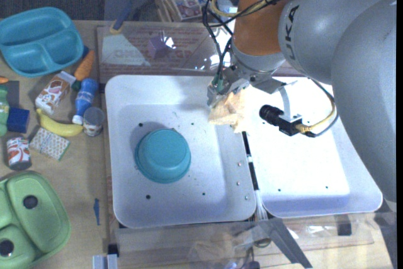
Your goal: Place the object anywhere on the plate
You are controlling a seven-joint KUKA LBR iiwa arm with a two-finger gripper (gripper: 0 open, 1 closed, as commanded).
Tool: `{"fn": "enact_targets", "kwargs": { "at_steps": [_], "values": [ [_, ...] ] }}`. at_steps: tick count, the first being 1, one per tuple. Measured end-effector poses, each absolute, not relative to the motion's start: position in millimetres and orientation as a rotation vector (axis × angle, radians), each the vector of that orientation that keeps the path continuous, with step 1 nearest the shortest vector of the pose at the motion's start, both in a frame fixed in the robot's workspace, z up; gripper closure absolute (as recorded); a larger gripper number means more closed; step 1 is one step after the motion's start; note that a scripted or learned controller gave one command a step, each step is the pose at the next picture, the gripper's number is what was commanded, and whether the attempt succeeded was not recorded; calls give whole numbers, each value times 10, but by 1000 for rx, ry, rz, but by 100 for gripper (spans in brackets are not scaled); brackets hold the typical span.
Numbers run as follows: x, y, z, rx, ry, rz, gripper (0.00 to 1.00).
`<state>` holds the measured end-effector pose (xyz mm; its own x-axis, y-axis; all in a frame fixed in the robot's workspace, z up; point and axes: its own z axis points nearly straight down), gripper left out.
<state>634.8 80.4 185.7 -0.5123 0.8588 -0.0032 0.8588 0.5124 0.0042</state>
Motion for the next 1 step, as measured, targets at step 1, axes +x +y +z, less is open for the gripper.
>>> {"fn": "enact_targets", "kwargs": {
  "at_steps": [1],
  "values": [
    [6625,1402,1289,1746,2608,2,100]
  ]
}}
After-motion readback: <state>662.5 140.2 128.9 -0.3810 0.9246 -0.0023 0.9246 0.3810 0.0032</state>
